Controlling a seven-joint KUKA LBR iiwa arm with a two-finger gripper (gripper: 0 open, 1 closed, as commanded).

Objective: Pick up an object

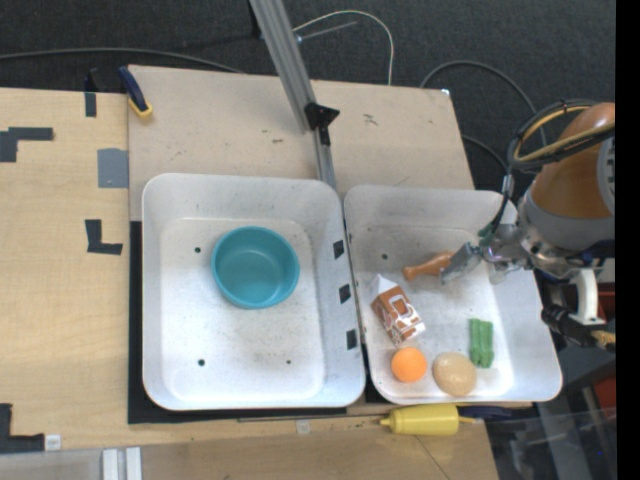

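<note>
Yellow mustard-style bottle (423, 420) lies on its side at the bottom edge of the view, on the tabletop (60, 218) just outside the right bin (420, 208), at that bin's 6 o'clock.

Inside the right bin, near edge first: a smooth orange ball (408, 365) and a beige egg-shaped piece (454, 374) sit side by side, close but whether touching I cannot tell. A green ribbed strip (481, 342) lies at the egg's 1 o'clock. A brown-and-white printed packet (398, 313), boxy and tilted, lies at the ball's 12 o'clock. Farther back, an orange-brown elongated piece (428, 266), carrot-like and matte, points toward 3 o'clock.

The gripper (462, 264) is low in the right bin, its tip just beside the 3 o'clock end of the carrot-like piece. Whether the jaws are apart or together I cannot tell: the tip is small, dark and blurred. Nothing is visibly between them.

Progress, as a judgement: the reach is made, no object is lifted, and the grasp and lift are left. The carrot-like piece looks the likely target.

The left bin (160, 298), speckled white plastic with rounded corners, holds a teal round bowl (255, 266) that looks glossy and shallow.

A grey metal bar (285, 48) runs toward 11 o'clock beyond the bins.
</note>
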